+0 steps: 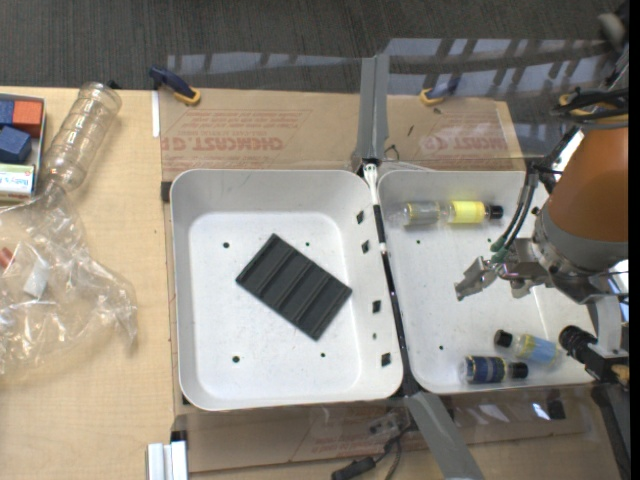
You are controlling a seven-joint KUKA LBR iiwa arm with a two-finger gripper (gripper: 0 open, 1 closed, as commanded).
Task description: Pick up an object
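While the two-finger gripper (478, 279) hovers spread and empty over the right white bin (432, 363), the yellow-capped clear bottle (447, 212) lies beyond it; the blue-labelled dark bottle (492, 369) lies near the front wall.

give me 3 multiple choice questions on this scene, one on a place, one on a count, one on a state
1. Where is the dark ribbed slab?
A. left bin
B. right bin
C. wooden table

2. How many small bottles are in the right bin?
A. one
B. three
C. six

3. How does the clear bottle on the table rest?
A. upright
B. on its side
C. inside a bin

Answers: 1 A, it lies in the left bin. 2 B, one near the top wall, two near the bottom wall. 3 B, it lies lengthwise on the wood.
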